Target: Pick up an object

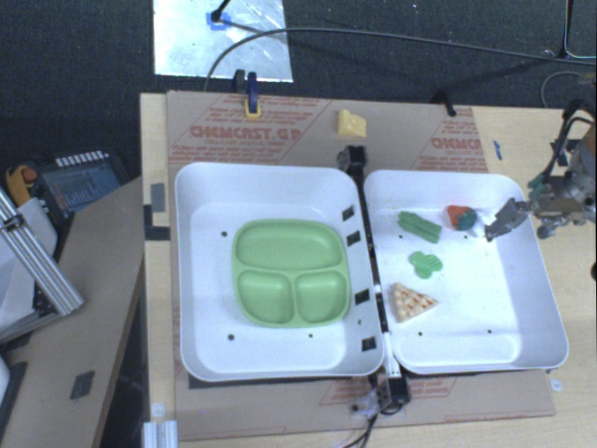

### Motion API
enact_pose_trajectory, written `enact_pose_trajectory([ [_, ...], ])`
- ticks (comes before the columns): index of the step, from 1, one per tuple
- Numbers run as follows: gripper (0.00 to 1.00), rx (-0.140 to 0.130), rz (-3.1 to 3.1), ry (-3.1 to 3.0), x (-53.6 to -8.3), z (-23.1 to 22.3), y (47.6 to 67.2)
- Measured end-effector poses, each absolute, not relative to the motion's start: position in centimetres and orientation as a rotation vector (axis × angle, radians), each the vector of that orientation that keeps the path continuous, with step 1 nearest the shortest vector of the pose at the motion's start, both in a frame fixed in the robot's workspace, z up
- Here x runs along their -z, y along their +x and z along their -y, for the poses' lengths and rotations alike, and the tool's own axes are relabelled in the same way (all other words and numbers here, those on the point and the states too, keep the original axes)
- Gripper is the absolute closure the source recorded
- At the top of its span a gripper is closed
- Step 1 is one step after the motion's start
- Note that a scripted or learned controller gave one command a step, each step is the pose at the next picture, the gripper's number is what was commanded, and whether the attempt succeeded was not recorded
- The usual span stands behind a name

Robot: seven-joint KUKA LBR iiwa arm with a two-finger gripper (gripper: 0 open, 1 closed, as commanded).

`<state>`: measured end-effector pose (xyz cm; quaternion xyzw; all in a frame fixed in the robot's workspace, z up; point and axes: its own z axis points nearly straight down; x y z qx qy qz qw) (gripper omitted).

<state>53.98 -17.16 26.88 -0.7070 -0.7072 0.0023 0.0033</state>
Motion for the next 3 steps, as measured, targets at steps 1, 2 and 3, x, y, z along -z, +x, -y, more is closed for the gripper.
enact_pose_trajectory([
  [1,0.00,0.001,2.226,-2.219,-27.4,17.1,54.2],
  [2,0.00,-0.001,2.222,-2.219,-22.8,17.3,55.0],
  [3,0.00,-0.002,2.221,-2.218,-17.6,17.6,56.0],
])
